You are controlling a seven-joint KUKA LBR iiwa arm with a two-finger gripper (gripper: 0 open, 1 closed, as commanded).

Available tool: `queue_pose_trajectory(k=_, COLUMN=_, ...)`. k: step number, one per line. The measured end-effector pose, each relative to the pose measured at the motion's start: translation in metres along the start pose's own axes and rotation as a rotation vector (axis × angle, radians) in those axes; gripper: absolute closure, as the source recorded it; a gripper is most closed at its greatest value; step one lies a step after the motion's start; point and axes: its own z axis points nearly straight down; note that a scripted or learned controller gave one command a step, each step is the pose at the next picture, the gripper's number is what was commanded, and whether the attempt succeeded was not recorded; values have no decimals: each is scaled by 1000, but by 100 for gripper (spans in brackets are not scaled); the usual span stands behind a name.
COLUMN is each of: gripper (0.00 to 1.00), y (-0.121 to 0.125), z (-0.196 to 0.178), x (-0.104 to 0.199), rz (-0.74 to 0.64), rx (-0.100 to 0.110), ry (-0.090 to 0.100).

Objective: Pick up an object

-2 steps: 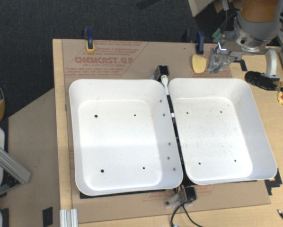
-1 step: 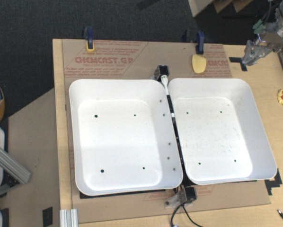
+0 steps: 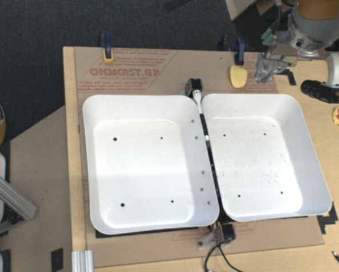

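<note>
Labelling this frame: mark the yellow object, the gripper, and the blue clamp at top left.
yellow object [image 3: 238,76]: camera view, middle of its body, on the board behind the right bin.
gripper [image 3: 266,72]: camera view, at its lower tip.
blue clamp [image 3: 106,46]: camera view, middle of the clamp.

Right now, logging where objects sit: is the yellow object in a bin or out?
Out. The yellow object lies on the brown board behind the right bin, beside the gripper.

Bright, even overhead light; the left bin shows a soft shadow band across its upper floor, whites nearly glare, edges slightly soft, dark floor dim.
</note>
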Motion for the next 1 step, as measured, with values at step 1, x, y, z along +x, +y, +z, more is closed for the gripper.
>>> queue_pose_trajectory(k=1, gripper=100, y=-22, z=-30, x=-11, rz=8, rx=-5, ry=-5)
